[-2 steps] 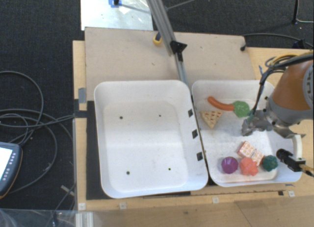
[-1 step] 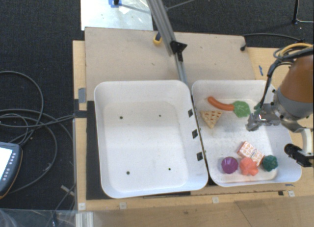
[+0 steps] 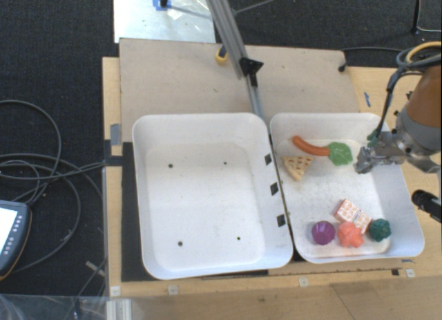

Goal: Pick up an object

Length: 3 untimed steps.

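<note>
- You see two white bins side by side: the left bin [image 3: 207, 194] and the right bin [image 3: 400, 201].
- In the right bin you count six toys: a waffle-patterned wedge [image 3: 298, 167], a carrot [image 3: 319, 148] with a green top, a purple ball [image 3: 322, 232], a pink-and-white block [image 3: 352, 213], an orange lump [image 3: 350, 235] and a dark green piece [image 3: 379, 229].
- No legible writing.
- The gripper [image 3: 364, 163] hovers just right of the carrot top; you cannot tell whether it's open or closed.
</note>
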### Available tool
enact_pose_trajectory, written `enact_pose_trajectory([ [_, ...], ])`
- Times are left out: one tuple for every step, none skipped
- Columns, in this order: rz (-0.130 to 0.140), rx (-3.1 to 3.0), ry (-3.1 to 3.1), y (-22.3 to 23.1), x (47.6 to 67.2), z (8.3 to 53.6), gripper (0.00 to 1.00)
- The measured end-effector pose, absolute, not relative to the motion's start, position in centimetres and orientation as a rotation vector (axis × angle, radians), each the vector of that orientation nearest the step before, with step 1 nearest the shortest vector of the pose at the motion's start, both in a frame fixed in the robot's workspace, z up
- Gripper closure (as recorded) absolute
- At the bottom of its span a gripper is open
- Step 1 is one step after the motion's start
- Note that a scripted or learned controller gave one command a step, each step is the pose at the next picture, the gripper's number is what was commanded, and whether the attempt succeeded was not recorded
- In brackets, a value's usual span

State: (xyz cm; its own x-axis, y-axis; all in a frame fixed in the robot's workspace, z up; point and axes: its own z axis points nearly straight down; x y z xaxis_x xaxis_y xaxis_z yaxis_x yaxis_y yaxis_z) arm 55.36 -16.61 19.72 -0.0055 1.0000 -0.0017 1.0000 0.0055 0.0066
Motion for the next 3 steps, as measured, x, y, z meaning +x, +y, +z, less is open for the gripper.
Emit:
enact_pose_trajectory([
  [0.007, 2.209, 2.223, -16.0, 55.6, 26.0, 1.00],
  [0.002, 2.213, 2.226, -16.0, 55.7, 26.4, 1.00],
  [0.003, 2.213, 2.232, -11.0, 55.0, 24.9, 1.00],
])
